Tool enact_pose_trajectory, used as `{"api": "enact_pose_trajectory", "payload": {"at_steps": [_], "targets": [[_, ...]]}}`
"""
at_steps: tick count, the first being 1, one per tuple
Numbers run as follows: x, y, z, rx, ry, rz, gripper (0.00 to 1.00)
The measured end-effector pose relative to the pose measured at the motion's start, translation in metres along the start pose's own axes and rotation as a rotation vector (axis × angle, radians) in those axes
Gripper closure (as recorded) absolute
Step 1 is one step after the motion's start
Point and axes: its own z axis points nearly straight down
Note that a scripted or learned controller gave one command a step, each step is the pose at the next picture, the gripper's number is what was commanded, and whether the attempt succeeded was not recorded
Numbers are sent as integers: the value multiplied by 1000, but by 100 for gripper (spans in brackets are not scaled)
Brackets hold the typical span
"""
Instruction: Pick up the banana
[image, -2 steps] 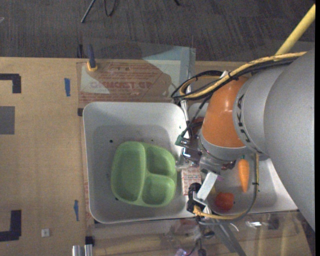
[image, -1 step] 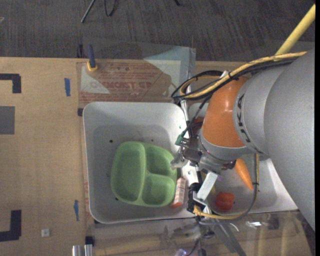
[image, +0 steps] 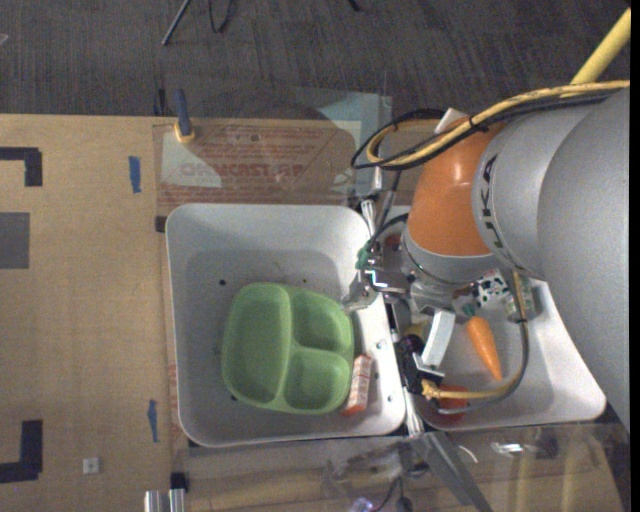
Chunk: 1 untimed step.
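Your grey arm (image: 565, 190) reaches in from the right, large and high in the view — its orange band (image: 450, 200) sits just above the wrist (image: 440, 283), which bends down toward the left and ends in the gripper (image: 362, 288), held low

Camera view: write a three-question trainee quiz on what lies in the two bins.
1. True or false: the green plate lies in the view's left bin.
2. The carrot lies: A) on the plate; B) in the view's right bin; C) on the cardboard outside the bins.
3. How many compartments does the plate have?
Key: 1 true; 2 B; 3 three.
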Motion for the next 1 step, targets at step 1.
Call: {"api": "enact_pose_trajectory", "payload": {"at_steps": [1], "targets": [[15, 2, 58, -40, -12, 143, 0]]}}
